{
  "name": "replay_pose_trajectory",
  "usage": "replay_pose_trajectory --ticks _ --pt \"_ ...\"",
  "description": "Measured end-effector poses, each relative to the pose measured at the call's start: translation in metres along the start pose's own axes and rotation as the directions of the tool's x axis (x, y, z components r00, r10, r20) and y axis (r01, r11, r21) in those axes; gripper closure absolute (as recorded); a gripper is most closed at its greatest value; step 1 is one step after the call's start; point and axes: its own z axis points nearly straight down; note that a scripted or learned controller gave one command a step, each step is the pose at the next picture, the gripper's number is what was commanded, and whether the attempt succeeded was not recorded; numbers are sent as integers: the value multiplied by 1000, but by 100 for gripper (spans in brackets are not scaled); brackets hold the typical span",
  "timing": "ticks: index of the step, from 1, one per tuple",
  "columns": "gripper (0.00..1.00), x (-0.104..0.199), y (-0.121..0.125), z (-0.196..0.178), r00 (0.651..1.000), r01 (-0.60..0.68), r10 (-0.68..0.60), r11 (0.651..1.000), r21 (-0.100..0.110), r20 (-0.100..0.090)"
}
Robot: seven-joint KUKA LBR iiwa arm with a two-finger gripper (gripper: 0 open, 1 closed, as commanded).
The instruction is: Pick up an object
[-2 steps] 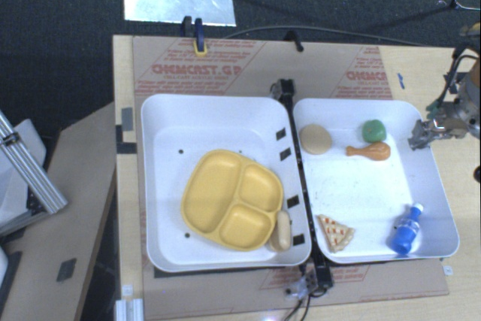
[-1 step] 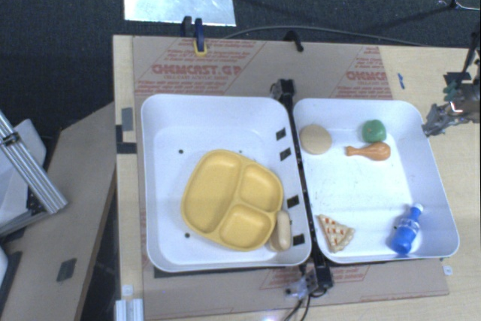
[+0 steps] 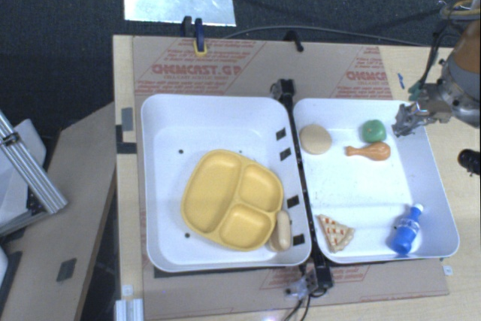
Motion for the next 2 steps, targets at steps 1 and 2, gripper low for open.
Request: replay_pose_trajectory --ticks 1,2 --pt "100 51 14 -4 1000 0 0 1000 -1 1" --pt "100 101 30 -5 1000 0 0 1000 -2 0"
